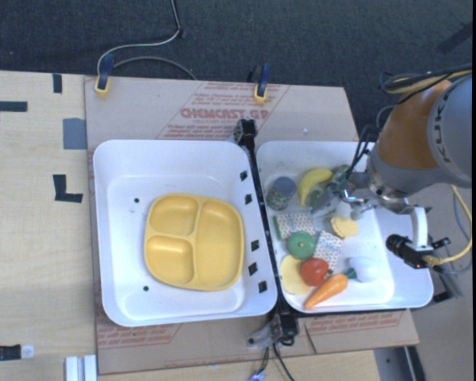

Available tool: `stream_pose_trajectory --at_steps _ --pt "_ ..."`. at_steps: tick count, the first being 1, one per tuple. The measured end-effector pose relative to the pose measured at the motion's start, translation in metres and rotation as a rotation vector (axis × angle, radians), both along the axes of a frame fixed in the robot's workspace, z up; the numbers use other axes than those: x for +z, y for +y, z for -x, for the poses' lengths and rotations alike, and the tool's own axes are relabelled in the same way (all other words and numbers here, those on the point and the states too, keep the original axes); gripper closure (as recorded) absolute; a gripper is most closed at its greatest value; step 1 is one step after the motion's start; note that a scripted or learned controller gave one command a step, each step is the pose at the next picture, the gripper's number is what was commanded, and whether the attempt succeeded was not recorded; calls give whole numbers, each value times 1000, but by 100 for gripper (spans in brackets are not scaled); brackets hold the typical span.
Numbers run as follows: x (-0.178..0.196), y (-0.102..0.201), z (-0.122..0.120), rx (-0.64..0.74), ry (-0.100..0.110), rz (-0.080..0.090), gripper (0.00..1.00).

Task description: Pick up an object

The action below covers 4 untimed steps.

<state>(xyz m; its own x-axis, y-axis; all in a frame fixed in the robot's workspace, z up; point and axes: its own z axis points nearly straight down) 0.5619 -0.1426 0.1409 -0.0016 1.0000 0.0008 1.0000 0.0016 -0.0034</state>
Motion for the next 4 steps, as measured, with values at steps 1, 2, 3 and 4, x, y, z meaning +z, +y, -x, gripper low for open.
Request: stream_pose_trajectory --at_steps 1,2,3,4 --pt "-53 14 -53 0 -10 3 0" --pt "-55 42 -33 0 -7 3 0" --pt "-55 44 -74 0 -1 2 0" --pt "-55 45 -92 2 27 -3 0"
